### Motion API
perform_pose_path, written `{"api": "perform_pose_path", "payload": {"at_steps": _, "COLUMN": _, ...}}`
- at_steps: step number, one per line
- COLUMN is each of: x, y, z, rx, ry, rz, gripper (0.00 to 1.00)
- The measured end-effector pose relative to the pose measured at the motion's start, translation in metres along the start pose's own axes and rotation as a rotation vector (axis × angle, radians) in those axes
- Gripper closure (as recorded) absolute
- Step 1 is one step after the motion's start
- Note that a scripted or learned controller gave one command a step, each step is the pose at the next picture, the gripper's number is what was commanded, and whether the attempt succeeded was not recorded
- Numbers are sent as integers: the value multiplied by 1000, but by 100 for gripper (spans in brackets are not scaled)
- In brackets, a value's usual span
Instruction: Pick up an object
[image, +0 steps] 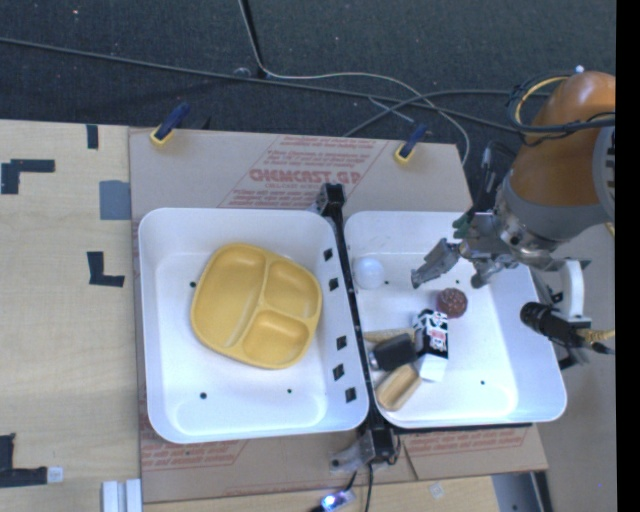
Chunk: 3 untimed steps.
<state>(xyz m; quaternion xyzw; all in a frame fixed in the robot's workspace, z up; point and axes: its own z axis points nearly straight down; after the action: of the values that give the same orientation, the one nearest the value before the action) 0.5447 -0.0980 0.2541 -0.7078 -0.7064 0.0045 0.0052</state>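
My gripper (458, 271) hangs over the right bin (520, 395) with its two fingers spread open and nothing between them. Just below it lies a small brown round object (452, 301). A black-and-white carton (433, 334) lies below that, with a dark block (394, 351) and a tan block (397, 385) to its left. A small clear ball (371, 270) rests near the bin's left wall, to the left of the gripper.
A yellow divided plate (257, 305) lies in the left bin (165, 380). A black divider (345, 290) runs between the bins. Cables cross the dark floor behind the bench. The arm's orange band (575, 100) sits at the upper right.
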Motion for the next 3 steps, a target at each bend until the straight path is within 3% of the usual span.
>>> {"api": "perform_pose_path", "payload": {"at_steps": 1, "x": 0, "y": 2, "z": -6, "rx": -12, "ry": -1, "rz": -3, "gripper": 0}}
{"api": "perform_pose_path", "payload": {"at_steps": 3, "x": 3, "y": 10, "z": 103, "rx": -8, "ry": -1, "rz": -3, "gripper": 0}}
